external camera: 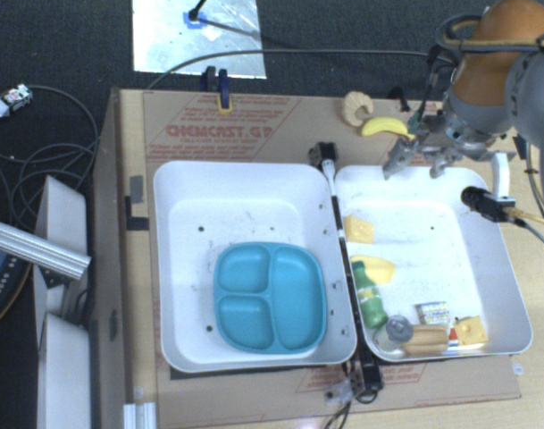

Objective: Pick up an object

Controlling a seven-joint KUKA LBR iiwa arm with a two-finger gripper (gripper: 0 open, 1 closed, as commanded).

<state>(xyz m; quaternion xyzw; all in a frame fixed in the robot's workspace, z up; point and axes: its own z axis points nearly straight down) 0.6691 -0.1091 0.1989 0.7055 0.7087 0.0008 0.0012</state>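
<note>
Grey fingers of our gripper (416, 162) stand apart, grasping nothing, above the far rim of the right bin (495, 266).

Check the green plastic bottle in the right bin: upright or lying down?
Lying down. The green plastic bottle lies lengthwise on the floor of the right white bin, along its left wall.

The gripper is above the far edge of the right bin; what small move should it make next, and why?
Probably it should move toward the near side of the right bin before going down. The gripper hangs at the far rim, over bare floor, while the objects, such as the green bottle and the yellow wedge, lie along the bin's left side and near edge.
</note>
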